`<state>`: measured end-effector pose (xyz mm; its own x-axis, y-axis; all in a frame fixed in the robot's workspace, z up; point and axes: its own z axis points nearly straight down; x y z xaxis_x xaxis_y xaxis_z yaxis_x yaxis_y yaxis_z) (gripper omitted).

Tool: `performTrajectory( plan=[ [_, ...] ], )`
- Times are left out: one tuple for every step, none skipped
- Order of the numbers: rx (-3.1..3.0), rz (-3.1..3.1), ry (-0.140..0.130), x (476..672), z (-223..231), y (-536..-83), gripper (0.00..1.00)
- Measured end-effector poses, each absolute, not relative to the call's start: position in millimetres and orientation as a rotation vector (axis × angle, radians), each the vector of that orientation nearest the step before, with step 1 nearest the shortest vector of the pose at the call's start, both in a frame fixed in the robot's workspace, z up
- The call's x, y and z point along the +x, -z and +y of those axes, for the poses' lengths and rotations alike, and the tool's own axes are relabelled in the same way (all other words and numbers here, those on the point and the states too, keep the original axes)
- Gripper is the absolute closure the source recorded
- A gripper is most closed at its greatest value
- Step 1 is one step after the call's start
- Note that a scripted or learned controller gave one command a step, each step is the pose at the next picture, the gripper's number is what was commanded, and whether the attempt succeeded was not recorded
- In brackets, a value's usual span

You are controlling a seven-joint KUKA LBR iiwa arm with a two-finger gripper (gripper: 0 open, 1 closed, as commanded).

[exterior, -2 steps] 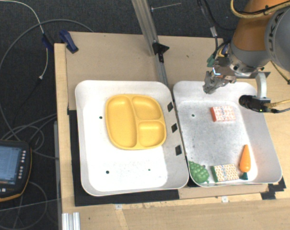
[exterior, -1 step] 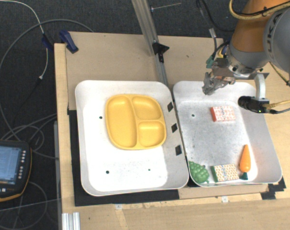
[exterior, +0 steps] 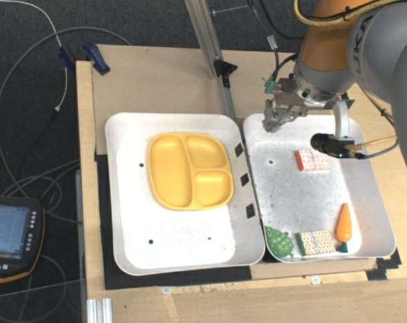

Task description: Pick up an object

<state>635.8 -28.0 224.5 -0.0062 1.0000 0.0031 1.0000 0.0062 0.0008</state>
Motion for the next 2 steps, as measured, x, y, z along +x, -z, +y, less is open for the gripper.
performTrajectory(
  plan=[
    [-2.212, -2.226, 0.003, 622.6, 21, -238, 1.00],
    [-2.210, -2.225, -0.001, 602.9, 80, -229, 1.00]
  ],
)
